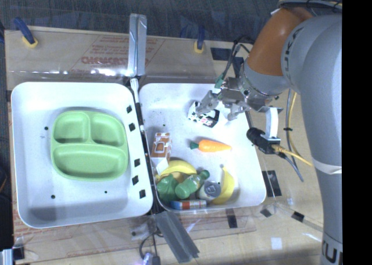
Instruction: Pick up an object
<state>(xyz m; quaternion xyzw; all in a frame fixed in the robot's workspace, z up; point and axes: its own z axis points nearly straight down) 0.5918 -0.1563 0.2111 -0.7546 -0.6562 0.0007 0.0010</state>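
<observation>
Your end effector (210, 108) hangs low over the far part of the right bin (174, 92), at a small black-and-white object (201, 118) lying just under its tips; you cannot tell from this slant whether it is spread or pinching. This looks like the reach-and-grasp step. Just nearer than it lies a toy carrot (212, 146); farther toward you, bananas (180, 169) and a green bottle (189, 185) crowd together. Next, confirm a firm pinch before lifting straight up.

Pincer (204, 111) above right bin (174, 92), near carrot (210, 146)
</observation>
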